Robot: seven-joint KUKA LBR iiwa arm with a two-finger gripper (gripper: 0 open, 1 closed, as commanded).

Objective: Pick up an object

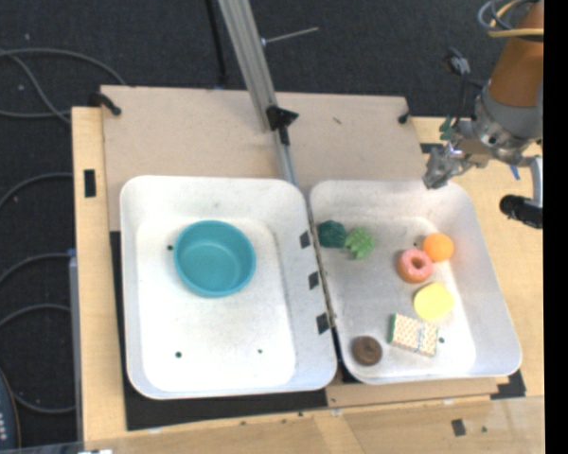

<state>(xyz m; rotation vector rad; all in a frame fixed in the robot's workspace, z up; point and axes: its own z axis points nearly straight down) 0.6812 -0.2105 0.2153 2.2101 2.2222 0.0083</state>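
Nearest in the right bin lie a brown disc and a checkered block, just beside each other. Behind them sit a yellow ball, a pink ring touching an orange ball, and two green pieces. The left bin holds a teal bowl. Farthest, the gripper hangs over the right bin's back corner, holding nothing; its opening cannot be made out.
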